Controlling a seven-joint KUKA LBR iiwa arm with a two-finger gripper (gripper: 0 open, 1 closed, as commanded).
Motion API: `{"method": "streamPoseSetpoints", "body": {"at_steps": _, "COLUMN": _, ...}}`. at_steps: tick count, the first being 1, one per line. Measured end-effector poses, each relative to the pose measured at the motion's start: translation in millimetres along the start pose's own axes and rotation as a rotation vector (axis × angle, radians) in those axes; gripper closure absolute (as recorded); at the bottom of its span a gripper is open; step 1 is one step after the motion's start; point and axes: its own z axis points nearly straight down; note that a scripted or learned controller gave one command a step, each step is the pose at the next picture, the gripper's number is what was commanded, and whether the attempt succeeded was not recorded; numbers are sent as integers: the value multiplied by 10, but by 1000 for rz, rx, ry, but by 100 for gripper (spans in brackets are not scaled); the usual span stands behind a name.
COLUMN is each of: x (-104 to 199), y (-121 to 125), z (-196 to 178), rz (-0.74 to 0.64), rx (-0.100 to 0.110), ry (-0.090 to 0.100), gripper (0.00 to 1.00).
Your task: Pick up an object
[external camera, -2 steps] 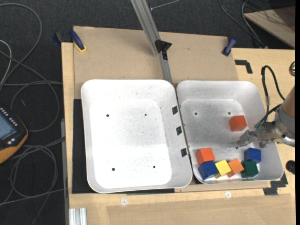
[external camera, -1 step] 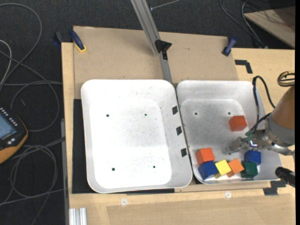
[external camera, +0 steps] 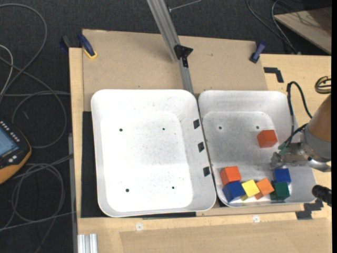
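Pincer [external camera: 281,161]: low in the right bin [external camera: 239,101], near its right wall, just above a blue block [external camera: 283,174]; fingers small and dark, their spread cannot be told. Arm [external camera: 319,136]: cut off at the right edge. Blocks, right bin: one orange block [external camera: 267,138] alone; front-corner cluster of orange cube [external camera: 230,174], blue cube [external camera: 234,191], yellow block [external camera: 250,187], small orange block [external camera: 265,185], green block [external camera: 280,192] partly hidden. Left bin [external camera: 105,104]: white, speckled.
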Motion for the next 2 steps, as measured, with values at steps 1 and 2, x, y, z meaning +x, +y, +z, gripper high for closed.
{"method": "streamPoseSetpoints", "body": {"at_steps": 1, "x": -77, "y": 10, "z": -617, "rz": -1, "rx": -3, "ry": -3, "gripper": 100}}
{"method": "streamPoseSetpoints", "body": {"at_steps": 2, "x": -3, "y": 33, "z": -1087, "rz": -2, "rx": -3, "ry": -2, "gripper": 100}}
